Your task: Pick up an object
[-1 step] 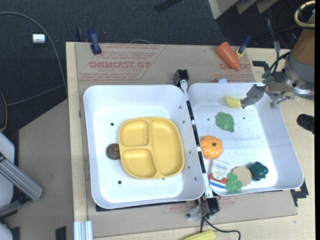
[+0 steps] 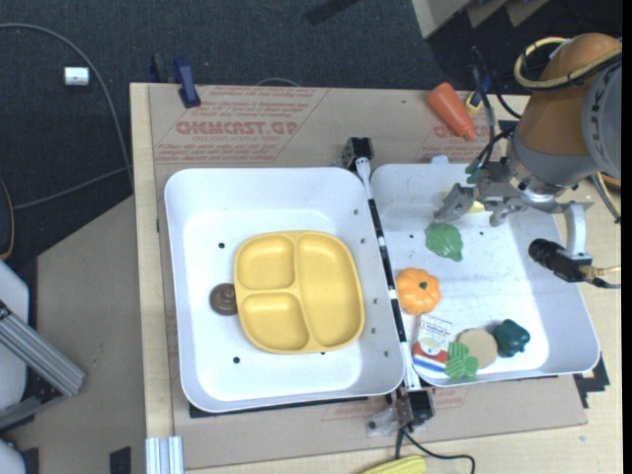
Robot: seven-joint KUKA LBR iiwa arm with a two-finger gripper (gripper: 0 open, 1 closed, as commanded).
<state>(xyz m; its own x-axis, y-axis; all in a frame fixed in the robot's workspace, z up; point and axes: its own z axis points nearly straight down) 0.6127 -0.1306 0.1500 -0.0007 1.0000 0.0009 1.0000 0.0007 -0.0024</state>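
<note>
Reaching in over the right bin (image 2: 578, 349), the grey arm with its orange band holds its hand (image 2: 482, 205) low above the far part of that bin's floor. Its two fingers (image 2: 455, 203) are spread fairly wide, and nothing sits between them. Taking the hand as the landmark: a green leafy toy (image 2: 444, 241) lies just below it toward the near side, close to the left fingertip but apart from it. Farther toward the near side rests an orange pumpkin toy (image 2: 417, 289), pressed up against the divider between the bins. Beyond the pumpkin, well away from the hand, a cluster sits in the near corner: a small printed packet (image 2: 433, 337), a round tan disc (image 2: 478, 344), a light green piece (image 2: 460, 362) touching the disc, and a dark green piece (image 2: 512, 337) just beside the disc. Far to the left of the hand, the left bin (image 2: 197, 205) holds a yellow divided plate (image 2: 296, 290), with a brown round item (image 2: 223, 299) tucked at the plate's left rim. Behind the hand, outside the bins, an orange carrot-shaped toy (image 2: 451, 111) lies on the cardboard-covered tabletop (image 2: 247, 126).
</note>
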